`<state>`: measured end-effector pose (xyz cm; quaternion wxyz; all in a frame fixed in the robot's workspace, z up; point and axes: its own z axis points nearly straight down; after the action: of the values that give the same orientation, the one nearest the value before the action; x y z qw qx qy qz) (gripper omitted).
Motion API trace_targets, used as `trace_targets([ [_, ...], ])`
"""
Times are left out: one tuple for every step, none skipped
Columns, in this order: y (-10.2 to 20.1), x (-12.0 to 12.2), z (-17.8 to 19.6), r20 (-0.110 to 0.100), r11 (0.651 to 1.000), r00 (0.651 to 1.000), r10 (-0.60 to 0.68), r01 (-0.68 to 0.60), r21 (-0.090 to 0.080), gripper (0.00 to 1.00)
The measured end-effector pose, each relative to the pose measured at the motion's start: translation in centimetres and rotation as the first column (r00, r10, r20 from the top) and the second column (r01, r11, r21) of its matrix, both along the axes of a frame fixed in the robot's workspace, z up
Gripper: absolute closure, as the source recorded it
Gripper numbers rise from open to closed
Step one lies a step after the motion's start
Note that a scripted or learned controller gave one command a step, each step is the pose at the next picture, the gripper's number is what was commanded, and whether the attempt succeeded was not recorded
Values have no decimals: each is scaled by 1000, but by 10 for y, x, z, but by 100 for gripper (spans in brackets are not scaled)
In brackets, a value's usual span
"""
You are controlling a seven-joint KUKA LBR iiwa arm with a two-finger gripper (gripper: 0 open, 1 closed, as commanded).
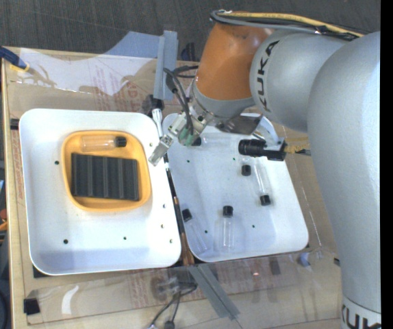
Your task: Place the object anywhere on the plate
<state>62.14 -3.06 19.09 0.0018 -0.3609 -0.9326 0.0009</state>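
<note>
Two white bins sit on a wooden bench [80, 88] — the left bin [46, 225] carries a yellow plate [104, 170] with a clear vial [104, 142] at its far edge. Gripper [176, 134] hovers over the right bin's [279, 232] far-left corner — finger state unclear.

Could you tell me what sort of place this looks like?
Probably a robotics lab test bench: a big grey arm reaches over two white bins, with small clear vials scattered in one.
</note>
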Motion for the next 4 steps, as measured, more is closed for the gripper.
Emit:
trace_targets([
  [0, 0, 0, 0, 1000, 1000, 0, 0, 0, 0],
  [0, 0, 0, 0, 1000, 1000, 0, 0, 0, 0],
  [0, 0, 0, 0, 1000, 1000, 0, 0, 0, 0],
  [0, 0, 0, 0, 1000, 1000, 0, 0, 0, 0],
])
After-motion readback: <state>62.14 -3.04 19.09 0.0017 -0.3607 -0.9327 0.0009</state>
